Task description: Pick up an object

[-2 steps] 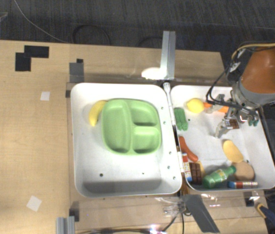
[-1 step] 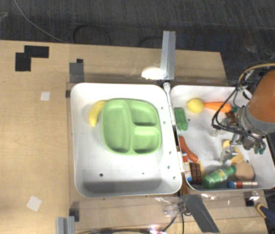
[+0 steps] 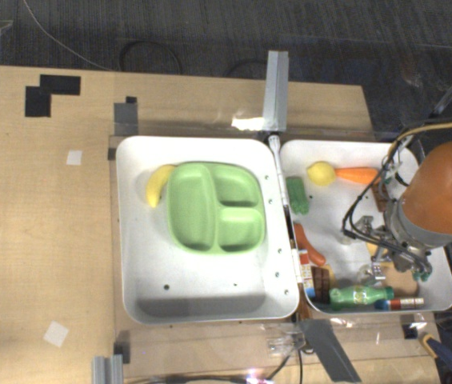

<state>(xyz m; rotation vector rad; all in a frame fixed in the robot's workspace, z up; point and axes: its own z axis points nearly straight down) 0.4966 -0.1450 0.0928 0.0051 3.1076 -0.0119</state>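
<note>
Camera view hides your pincer [image 3: 379,272] state, cannot tell; descend squarely over the green bottle [image 3: 360,297] before closing.

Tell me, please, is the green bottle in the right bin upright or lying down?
Lying down: the green bottle rests on its side along the right bin's near wall.

We see the arm [image 3: 448,198]: a fat, glossy orange band, rounded like a dome, over a grey collar. Thin black cables [image 3: 359,213] loop off its side, a yellowish cable arcs above, and the tool [image 3: 392,261] is grey metal with small green fittings.
</note>
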